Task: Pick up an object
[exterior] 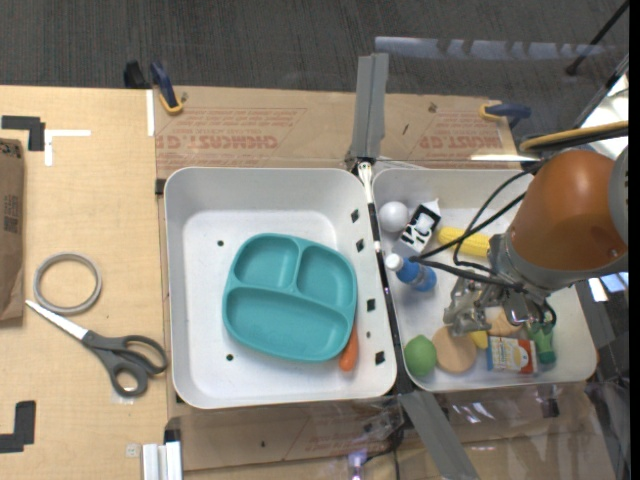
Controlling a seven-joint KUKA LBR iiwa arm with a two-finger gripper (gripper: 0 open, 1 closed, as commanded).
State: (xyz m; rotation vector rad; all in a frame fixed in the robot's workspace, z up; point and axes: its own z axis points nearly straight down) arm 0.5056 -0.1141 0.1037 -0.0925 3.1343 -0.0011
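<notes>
Looking down on the bench, I see a pale wooden top point(80, 168) with flattened brown cardboard point(260, 133) laid under two white bins, and dark grey carpet point(250, 18) running beyond the far edge. On the bare wood to the left lie a roll of tape point(68, 283) and a pair of grey-handled scissors point(100, 348), near each other and well apart from the bins. Blue clamps point(165, 86) pinch the cardboard at its far corners.

The left bin point(190, 228) holds a teal divided plate point(291, 298) near its middle, with an orange carrot point(349, 350) tucked against the plate's near right edge, close to the wall shared with the other bin. White floor is open all round the plate, widest along the left and far sides.

The right bin point(455, 180) is crowded. A white ball point(394, 214) and a black-and-white block point(422, 226) sit by the far left corner, a yellow piece point(462, 240) beside them, a blue object point(415, 275) below. Along the near wall lie a green ball point(421, 356), a tan round piece point(455, 353) and a small carton point(512, 354).

The arm point(565, 218) reaches in over this bin, and the gripper point(478, 313) hangs low just above the tan piece and carton. I cannot tell how it is set; cables and the wrist blur it.
</notes>
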